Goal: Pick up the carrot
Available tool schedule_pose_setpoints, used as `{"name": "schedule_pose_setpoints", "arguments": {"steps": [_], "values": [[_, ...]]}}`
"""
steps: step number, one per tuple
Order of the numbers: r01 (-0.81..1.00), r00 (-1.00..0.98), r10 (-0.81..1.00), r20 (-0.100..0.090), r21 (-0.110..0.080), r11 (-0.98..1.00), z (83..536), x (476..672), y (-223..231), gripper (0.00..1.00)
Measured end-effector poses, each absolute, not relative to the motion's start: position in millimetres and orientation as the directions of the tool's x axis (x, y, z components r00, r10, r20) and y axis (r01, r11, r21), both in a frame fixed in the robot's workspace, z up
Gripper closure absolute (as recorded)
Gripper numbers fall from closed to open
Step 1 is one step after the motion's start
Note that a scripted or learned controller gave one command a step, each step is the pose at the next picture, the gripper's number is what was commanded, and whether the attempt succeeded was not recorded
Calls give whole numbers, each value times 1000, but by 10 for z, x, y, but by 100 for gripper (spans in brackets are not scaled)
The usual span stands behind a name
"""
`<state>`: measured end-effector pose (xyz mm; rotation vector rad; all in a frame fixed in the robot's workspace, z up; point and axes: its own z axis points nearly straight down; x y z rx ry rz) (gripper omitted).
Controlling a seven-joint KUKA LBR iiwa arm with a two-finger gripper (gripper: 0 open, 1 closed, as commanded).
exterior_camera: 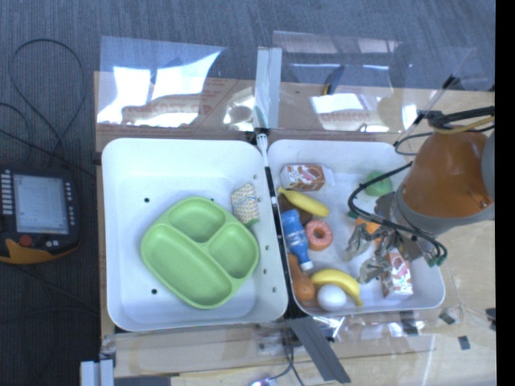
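The carrot is an orange piece lying against the left wall of the right bin, just below the blue bottle and left of a yellow banana and a white egg. My gripper hangs low over the middle right of that bin, to the right of the carrot and apart from it. Its fingers stand open and I see nothing held between them. The arm's orange band covers the bin's right side.
The right bin also holds a pink donut, a second banana, a snack packet, a green item and a small carton beside the gripper. The left bin holds a green divided plate and a corn cob.
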<state>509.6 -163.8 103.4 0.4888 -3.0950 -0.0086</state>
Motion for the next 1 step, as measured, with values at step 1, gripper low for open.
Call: {"name": "schedule_pose_setpoints", "arguments": {"steps": [1], "values": [[-278, -960, -278, -14, -7, 960, 2341, 5271, -1300, 100]]}}
